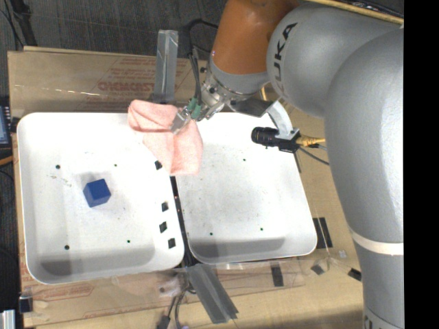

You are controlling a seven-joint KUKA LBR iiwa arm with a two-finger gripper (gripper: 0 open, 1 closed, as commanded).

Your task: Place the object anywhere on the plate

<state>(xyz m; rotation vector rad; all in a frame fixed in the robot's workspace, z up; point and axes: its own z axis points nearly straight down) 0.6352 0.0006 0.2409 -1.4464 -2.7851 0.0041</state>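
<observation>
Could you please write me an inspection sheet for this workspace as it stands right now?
Surface: two white bins side by side, left bin and right bin, on a cardboard-covered bench.
Job's things: pink cloth draped over the divide between bins at their far edge; no plate seen.
Clutter: blue cube in the left bin.
Grippers: hand at the cloth, pinching a fold.
Cables: black cable by the wrist.
Surroundings: dark floor beyond the bench.

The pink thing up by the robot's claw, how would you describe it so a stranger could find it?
Find the two white bins. At their shared wall's far end, a pink cloth hangs crumpled from the gripper. It's soft and pale, unlike the hard blue cube.
</observation>
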